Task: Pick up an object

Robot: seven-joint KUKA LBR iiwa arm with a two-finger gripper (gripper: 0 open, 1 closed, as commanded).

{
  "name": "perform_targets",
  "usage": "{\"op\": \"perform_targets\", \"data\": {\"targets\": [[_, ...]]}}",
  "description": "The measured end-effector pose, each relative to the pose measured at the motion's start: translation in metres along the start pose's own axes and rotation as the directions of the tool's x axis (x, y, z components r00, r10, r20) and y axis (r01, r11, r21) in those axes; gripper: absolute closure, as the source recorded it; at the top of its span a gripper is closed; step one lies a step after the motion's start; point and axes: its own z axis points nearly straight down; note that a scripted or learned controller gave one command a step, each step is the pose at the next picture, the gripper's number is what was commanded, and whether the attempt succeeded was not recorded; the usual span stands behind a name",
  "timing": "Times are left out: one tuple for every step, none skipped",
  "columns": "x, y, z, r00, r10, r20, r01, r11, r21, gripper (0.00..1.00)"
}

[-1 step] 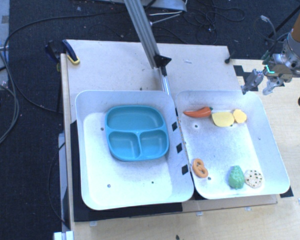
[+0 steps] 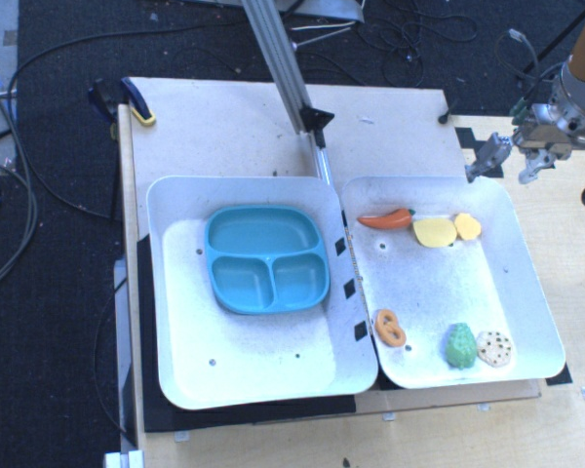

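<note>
Arm: grey KUKA iiwa reaching in from the right edge of the frame, its orange band just visible at the upper right corner.
Wrist: silver-grey, angled down and to the left.
Claw: two dark fingers spread apart, pointing down-left, nothing between them.
Position: raised at the upper right of the view.
</note>
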Motion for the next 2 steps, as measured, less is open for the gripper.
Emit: {"op": "perform_targets", "data": {"targets": [[-0.006, -0.007, 0.047, 1.0, 0.002, 0.001, -0.002, 1.0, 0.0, 0.0], [-0.005, -0.001, 0.089, 1.0, -0.001, 0.001, 0.001, 1.0, 0.0, 0.0]]}}
